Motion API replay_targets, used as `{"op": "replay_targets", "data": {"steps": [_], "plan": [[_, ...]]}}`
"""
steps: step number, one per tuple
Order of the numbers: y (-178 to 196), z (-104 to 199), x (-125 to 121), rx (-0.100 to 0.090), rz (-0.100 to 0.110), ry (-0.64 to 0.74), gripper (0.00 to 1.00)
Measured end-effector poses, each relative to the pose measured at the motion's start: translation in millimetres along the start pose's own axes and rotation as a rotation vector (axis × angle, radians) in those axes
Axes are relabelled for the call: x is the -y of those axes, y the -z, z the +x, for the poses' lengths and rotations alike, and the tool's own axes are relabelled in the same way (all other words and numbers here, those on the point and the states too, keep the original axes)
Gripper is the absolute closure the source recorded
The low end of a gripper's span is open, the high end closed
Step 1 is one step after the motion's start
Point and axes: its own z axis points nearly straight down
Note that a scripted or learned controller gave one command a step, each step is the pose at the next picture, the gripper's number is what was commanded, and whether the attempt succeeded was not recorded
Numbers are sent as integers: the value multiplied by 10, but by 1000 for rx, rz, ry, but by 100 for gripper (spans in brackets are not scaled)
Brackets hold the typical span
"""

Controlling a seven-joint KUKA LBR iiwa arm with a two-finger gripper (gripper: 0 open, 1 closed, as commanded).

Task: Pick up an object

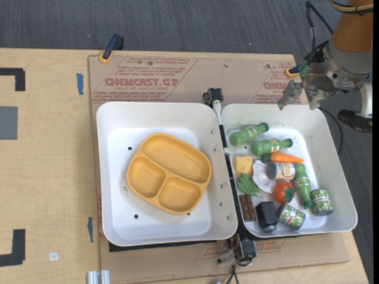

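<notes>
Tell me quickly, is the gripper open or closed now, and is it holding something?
Gripper: open, holding nothing, above the right bin's far edge.

Arm (350, 22) upper right, jaws apart

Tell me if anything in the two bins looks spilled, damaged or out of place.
Nothing stands out. The yellow divided tray lies flat in the left bin, and the toy food sits jumbled inside the right bin.
</notes>
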Motion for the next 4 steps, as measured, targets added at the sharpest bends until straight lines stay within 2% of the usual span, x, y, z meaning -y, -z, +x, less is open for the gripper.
{"op": "replay_targets", "data": {"steps": [1, 2, 3, 4], "plan": [[-1257, 222, 471, 1, -3, 279, 0], [-1407, 357, 594, 29, -43, 460, 0], [-1534, 263, 1109, 8, -7, 909, 0], [-1499, 344, 1385, 23, -30, 1135, 0]]}}
